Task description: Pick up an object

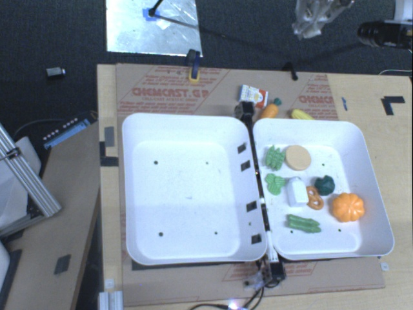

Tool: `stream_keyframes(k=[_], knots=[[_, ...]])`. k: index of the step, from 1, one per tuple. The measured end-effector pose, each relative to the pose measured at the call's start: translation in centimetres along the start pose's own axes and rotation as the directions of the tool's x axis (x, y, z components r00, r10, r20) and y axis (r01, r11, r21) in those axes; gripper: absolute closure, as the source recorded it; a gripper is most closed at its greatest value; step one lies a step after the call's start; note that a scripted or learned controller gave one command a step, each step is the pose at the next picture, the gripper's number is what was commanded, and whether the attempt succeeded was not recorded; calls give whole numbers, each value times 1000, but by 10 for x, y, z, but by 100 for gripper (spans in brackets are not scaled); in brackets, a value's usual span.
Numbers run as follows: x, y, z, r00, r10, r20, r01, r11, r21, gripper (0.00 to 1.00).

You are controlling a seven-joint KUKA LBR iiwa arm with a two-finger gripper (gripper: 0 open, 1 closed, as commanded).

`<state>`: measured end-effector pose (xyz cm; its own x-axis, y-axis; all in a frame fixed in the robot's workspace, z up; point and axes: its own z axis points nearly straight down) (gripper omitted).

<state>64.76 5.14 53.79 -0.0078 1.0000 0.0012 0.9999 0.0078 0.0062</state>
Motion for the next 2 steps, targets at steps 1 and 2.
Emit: stream_keyframes(k=[1,2], knots=[[-80,20,34,1000,13,4,-13,1000,7,100],[-43,-18,6,1000,1,0,-1,1000,2,100]])
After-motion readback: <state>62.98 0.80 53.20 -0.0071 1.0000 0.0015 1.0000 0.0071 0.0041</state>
